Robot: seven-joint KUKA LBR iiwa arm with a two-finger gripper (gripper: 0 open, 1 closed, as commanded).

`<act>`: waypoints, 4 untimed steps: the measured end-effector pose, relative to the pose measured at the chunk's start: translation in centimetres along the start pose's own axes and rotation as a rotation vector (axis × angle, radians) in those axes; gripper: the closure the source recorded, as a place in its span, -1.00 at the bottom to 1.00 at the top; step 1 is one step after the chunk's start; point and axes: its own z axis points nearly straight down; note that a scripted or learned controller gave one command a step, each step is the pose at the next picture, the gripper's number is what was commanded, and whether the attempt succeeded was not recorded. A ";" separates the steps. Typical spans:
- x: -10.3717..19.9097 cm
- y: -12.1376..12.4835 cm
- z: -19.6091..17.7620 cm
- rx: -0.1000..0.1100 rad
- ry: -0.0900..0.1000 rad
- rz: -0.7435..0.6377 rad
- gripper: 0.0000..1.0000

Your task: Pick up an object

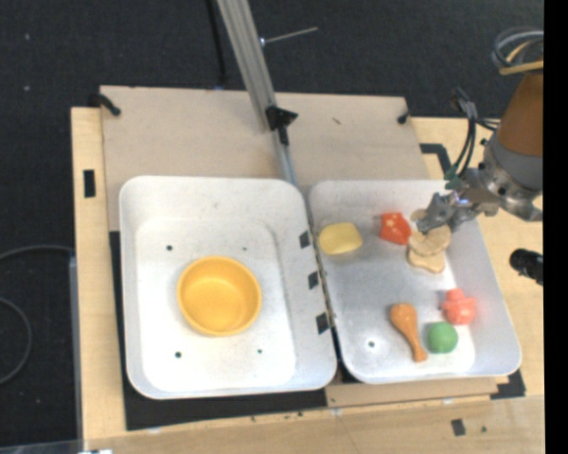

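Hovering tool: the grey two-finger tool point(435, 218) hangs low over the upper right part of the right bin, reaching in from the right under the arm's orange band.
Tool state: I cannot tell from where I stand whether it is apart or together; the tip is a dark blur against what lies under it.
Nearest thing: a pale beige, lumpy, flat-lying toy piece point(428, 252) sits directly beneath and just below the tool, seemingly touching it, though no part of it shows plainly gripped.
Likely target: judging by the position, that beige piece is what the pick is aimed at.
Doing it well: I would want the tool centred over the piece's middle, not its upper edge, and square to its narrow width, so it does not squirt sideways when squeezed.
Risk: a small red toy with an orange patch point(394, 227) lies just left of the tool and could get nudged.
Right bin: the shallow white right bin point(497, 348) also holds a pale yellow rounded block point(340, 239) near its left wall, an orange drumstick-shaped toy point(408, 328), a green ball point(442, 338) just beside it, and a pinkish-red knobbly toy point(458, 306) above the ball.
Left bin: the shallow white left bin point(151, 206) holds one yellow plastic bowl point(219, 295), upright.
Bench: both bins rest side by side on the tan bench point(208, 130).
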 end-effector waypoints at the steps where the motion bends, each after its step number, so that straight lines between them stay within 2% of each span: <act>1: 5.8 1.4 -0.7 -0.003 0.001 -0.002 1.00; 3: 15.8 2.9 0.4 -0.001 0.001 -0.001 1.00; 4: 21.1 4.8 1.4 -0.001 0.000 -0.001 1.00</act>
